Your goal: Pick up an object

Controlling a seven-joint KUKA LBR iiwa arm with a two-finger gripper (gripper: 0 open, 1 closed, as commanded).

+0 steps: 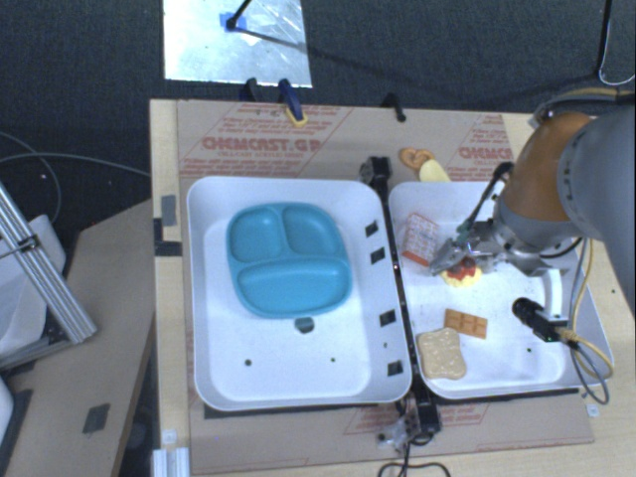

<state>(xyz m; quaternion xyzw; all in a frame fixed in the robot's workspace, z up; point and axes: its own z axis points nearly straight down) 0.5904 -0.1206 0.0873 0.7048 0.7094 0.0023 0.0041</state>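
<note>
Grey arm leans into the right bin, gripper low over a yellow-red toy; finger spread unclear.

The left bin holds a blue tray with three compartments, and a small dark piece lies just beside its near edge. Behind the bins, on the worktop, lies a blue and yellow clamp. A shiny sheet is on the dark floor beyond.

Cardboard-topped bench, two white bins side by side
</note>
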